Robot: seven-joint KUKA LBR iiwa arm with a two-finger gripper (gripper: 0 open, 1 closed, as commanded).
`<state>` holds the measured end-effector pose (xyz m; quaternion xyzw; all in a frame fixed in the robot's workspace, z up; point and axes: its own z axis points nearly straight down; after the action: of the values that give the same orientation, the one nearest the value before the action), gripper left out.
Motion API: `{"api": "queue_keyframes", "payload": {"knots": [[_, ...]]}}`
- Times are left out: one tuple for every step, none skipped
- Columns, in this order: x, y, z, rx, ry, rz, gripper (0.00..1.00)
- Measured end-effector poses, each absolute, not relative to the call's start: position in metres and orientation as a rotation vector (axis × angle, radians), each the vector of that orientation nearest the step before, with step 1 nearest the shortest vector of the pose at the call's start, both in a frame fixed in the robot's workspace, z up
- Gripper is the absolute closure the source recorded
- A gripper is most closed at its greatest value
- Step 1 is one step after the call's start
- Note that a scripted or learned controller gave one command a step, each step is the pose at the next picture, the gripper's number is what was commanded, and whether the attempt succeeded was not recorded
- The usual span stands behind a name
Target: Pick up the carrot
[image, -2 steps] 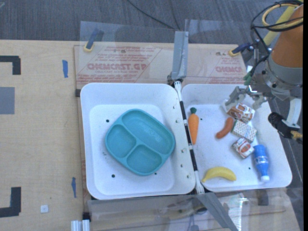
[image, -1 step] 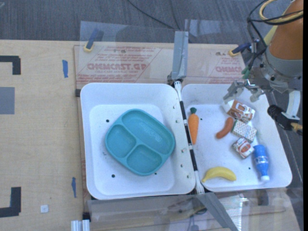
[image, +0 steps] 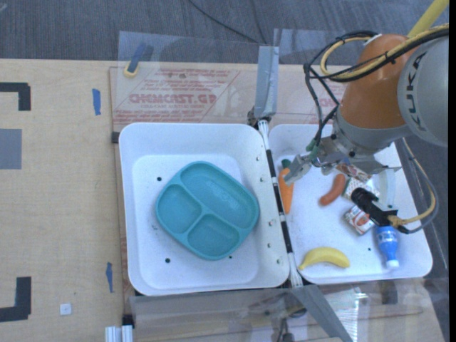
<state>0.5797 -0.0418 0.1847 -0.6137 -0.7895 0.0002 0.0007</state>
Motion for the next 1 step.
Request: {"api": "queue_keyframes", "payload": {"knots": [[0.5319, -0.0145, 0.1846, -1.773, -2.591, 0.001, 0.0]]}}
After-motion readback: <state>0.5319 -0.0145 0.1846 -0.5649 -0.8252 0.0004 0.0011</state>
